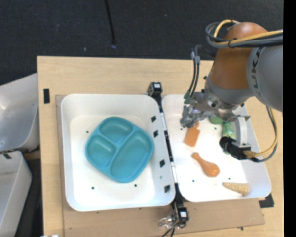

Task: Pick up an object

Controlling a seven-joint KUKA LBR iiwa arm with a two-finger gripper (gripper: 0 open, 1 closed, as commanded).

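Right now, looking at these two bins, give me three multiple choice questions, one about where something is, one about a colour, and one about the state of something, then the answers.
1. Where does the divided plate lie?
A. In the left bin
B. In the right bin
C. On the bare bench

2. What colour is the divided plate?
A. Red
B. Teal blue
C. Yellow

3. How does the orange block stand to the gripper?
A. It lies in the far bin from the gripper
B. It is stacked on the plate
C. It lies on the bin floor just below the gripper

Answers:
1. A, the plate rests in the middle of the left bin.
2. B, its whole surface is teal blue.
3. C, the block sits in the right bin right under the gripper's tip, near the drumstick-shaped toy and the cone.
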